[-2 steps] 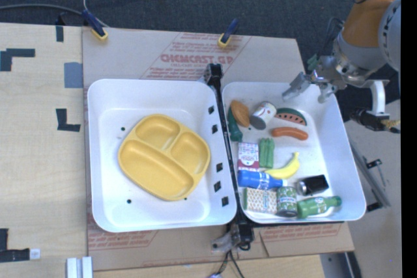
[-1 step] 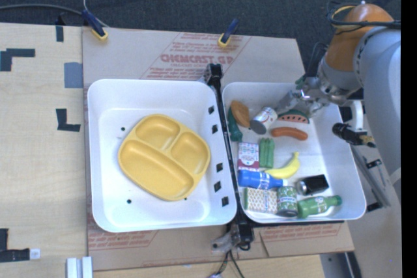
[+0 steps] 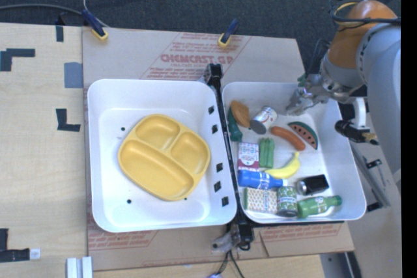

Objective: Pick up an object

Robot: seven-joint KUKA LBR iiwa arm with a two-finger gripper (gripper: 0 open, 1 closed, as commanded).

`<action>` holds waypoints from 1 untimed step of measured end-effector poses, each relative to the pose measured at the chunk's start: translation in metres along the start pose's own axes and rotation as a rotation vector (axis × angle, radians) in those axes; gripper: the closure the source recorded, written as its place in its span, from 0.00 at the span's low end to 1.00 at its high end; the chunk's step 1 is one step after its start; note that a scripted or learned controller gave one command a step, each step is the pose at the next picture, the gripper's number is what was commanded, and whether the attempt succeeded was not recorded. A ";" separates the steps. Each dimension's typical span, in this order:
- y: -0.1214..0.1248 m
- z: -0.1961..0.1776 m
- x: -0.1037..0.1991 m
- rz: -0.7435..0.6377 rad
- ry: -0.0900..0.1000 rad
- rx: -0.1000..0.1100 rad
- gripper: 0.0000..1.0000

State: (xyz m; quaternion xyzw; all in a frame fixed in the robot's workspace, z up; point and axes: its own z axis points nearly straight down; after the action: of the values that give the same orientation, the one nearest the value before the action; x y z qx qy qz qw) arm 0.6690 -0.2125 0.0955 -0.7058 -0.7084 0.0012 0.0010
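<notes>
While the grey arm (image 3: 381, 62) with its orange band (image 3: 361, 13) reaches in from three o'clock, its hand (image 3: 301, 101) hangs over the upper right part of the right bin (image 3: 345, 172). Whether that hand is spread or pressed together cannot be told; nothing is seen pinched in it.

Every pickable object lies in the right bin. Just at eight o'clock from the hand lies a small silver can (image 3: 264, 118) on its side, with a brown bread-like piece (image 3: 240, 113) beside it at nine o'clock. Below the hand, toward six o'clock, sits a watermelon slice (image 3: 306, 132), and a sausage (image 3: 287, 137) lies touching or just beside its left edge. A green piece (image 3: 266, 153) stands next to a small red-and-white packet (image 3: 248, 155) in the middle of the bin. Under them lies a blue can (image 3: 254, 179) with a banana (image 3: 287, 168) at its three o'clock side. A black can (image 3: 313, 185) rests at five o'clock from the banana. Along the bottom wall are a flat packet (image 3: 260, 200), a green-labelled tin (image 3: 287, 200) and a green bottle (image 3: 318, 206) on its side.

At nine o'clock from all this, the left bin (image 3: 104, 159) holds a yellow divided plate (image 3: 163, 156), well apart from the hand. Both bins sit on a cardboard sheet (image 3: 176, 55) on the surface (image 3: 32, 140), with two blue-and-yellow clamps (image 3: 95, 25) at its twelve o'clock edge.
</notes>
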 end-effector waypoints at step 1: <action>0.000 -0.053 0.056 0.001 0.001 -0.005 1.00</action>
State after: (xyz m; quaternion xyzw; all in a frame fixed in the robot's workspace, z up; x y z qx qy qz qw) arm 0.6692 -0.1566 0.1485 -0.7063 -0.7079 -0.0009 -0.0006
